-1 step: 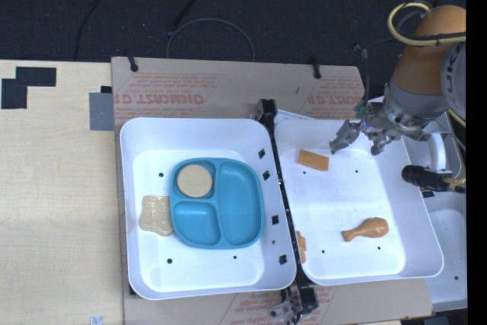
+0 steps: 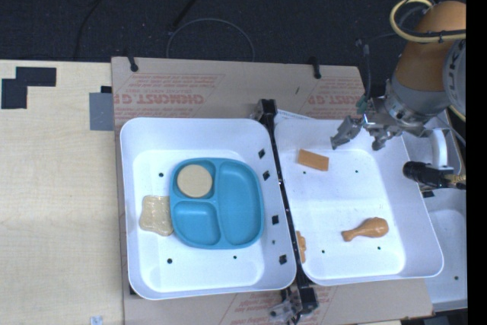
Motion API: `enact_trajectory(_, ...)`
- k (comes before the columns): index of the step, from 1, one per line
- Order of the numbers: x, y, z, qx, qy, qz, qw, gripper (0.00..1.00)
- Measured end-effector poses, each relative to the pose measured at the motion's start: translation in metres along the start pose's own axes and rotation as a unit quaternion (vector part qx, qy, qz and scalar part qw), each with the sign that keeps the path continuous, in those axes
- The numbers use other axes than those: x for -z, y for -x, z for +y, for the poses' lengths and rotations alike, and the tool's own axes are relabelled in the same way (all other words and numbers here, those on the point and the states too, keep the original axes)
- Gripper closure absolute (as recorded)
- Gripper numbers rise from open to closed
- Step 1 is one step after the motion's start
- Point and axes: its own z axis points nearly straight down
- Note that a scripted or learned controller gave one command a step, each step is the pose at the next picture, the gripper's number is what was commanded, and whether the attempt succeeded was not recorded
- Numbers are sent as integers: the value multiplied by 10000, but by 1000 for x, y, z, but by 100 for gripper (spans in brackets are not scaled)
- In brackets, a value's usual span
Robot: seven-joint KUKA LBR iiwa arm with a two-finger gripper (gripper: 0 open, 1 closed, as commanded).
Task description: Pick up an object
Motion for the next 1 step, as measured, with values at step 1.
enact_trajectory(1, -54, 8, -7, -2, -35, 4, 10000, 0)
